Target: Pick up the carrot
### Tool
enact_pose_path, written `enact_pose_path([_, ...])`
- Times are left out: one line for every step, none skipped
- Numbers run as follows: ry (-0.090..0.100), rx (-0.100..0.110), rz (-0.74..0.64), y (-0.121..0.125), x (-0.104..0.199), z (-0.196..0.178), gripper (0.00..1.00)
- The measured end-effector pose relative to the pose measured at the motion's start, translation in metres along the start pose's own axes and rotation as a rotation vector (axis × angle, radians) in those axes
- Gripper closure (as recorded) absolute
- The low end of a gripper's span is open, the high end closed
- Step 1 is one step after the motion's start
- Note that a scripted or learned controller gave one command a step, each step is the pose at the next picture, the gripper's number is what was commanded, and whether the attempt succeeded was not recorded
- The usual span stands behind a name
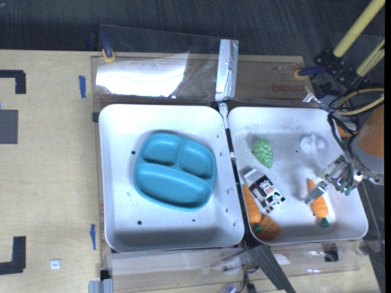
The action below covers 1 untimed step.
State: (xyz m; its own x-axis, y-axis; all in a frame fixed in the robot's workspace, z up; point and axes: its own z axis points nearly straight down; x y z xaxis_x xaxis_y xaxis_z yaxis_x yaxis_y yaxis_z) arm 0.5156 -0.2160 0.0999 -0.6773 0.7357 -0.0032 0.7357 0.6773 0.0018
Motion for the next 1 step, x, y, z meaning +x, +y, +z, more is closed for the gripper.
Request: enact_pose_path([-0.003,-0.003,0.001,0.0011,-0.0004,-0.01,1.0])
